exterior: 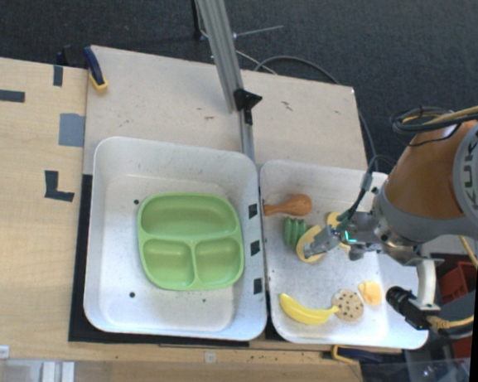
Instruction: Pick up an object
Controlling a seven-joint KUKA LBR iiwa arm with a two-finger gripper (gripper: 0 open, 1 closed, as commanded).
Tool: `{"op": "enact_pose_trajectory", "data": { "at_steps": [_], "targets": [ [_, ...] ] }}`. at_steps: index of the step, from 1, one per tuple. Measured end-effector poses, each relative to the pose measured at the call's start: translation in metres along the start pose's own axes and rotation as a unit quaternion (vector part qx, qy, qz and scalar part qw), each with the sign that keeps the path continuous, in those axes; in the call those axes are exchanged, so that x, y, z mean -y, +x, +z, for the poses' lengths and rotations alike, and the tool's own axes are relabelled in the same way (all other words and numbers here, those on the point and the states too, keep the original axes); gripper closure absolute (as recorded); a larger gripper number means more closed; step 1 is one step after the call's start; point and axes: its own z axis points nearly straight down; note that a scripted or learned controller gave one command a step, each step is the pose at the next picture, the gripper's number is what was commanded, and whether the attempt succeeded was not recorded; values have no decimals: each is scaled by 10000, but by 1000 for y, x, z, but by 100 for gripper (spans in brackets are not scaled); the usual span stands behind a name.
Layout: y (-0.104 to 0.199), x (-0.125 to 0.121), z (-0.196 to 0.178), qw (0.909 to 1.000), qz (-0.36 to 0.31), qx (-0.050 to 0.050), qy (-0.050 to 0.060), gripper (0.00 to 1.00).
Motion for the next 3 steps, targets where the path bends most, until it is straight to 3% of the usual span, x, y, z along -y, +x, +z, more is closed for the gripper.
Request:
{"op": "enact_pose_trajectory", "data": {
  "at_steps": [1, 2, 3],
  "targets": [
    [1, 3, 65, 10000, 3, -2, 33, 0],
    [1, 3, 109, 10000, 3, 5, -7, 0],
    [2, 3, 98, 10000, -2, -2, 5, 100]
  ]
}}
